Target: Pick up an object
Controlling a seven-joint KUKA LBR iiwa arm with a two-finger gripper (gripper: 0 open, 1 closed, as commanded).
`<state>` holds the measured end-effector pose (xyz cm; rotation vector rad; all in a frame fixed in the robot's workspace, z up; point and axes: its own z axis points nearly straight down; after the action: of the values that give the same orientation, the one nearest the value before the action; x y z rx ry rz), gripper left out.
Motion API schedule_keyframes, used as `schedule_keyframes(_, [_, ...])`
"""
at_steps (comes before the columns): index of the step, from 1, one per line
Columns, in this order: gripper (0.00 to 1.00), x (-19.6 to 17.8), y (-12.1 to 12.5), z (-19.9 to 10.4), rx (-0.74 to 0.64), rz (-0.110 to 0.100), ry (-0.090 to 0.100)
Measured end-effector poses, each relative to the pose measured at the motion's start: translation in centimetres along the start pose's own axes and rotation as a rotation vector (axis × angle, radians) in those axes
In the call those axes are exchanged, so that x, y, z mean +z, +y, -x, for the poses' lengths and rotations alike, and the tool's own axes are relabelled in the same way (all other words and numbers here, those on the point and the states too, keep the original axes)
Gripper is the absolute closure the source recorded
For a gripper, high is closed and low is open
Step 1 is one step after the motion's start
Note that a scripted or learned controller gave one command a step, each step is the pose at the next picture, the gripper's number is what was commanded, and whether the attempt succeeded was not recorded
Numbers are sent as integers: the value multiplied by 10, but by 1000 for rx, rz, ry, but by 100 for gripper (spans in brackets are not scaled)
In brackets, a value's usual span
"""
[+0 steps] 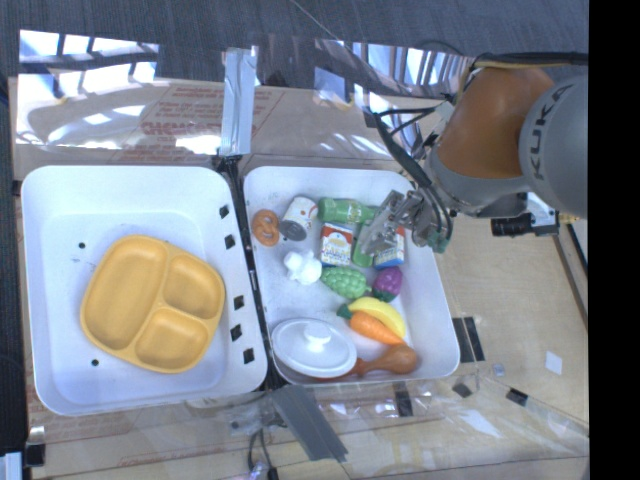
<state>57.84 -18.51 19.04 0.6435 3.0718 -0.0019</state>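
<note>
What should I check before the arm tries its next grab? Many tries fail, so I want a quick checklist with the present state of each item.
1. Pincer over the right bin, where the objects are: ok.
2. An object directly beneath it: ok, it sits over the small carton and the green packet.
3. An object seen between its fingers: cannot tell, the wrist hides that spot.
4. Room around the target: not ok, the carton, green grapes and purple item lie packed together.
5. Yellow tray in the left bin, away from the arm: ok.
</note>
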Motion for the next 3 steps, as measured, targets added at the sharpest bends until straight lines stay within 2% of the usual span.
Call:
schedule_keyframes(1, [100, -43, 98, 30, 234, 2, 0])
schedule_keyframes(2, [100, 32, 43, -22, 161, -2, 9])
schedule_keyframes(3, [100, 91, 24, -101, 98, 1, 1])
